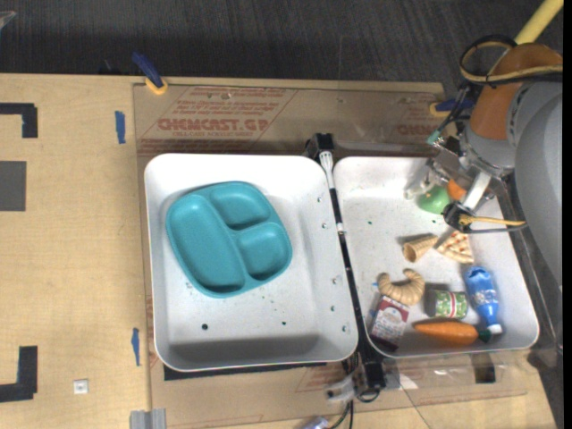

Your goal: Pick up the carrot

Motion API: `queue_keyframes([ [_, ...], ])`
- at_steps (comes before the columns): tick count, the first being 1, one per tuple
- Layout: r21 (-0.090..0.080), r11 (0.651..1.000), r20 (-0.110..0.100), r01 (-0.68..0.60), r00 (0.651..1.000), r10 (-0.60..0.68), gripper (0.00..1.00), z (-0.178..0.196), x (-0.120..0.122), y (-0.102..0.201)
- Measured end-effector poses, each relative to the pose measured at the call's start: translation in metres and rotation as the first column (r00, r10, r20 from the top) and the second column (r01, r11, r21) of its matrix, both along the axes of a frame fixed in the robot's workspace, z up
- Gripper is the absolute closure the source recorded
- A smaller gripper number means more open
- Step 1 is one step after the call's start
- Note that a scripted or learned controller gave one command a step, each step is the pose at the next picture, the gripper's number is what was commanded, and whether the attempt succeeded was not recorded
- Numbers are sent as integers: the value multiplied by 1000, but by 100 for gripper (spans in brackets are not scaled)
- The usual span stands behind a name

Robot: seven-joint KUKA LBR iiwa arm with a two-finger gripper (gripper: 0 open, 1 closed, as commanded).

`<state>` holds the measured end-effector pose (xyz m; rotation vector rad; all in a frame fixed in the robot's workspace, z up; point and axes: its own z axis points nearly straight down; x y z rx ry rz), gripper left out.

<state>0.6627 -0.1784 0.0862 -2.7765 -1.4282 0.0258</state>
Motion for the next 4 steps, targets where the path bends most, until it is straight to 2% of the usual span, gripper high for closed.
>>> queue_keyframes([
  [1, -8, 1000, 15, -5, 1000, 5, 100, 13, 4, -1],
  [3, -13, 1000, 16, -10, 1000, 10, 100, 34, 6, 0],
  [4, -14, 988, 28, -151, 988, 151, 100, 3, -1, 56],
])
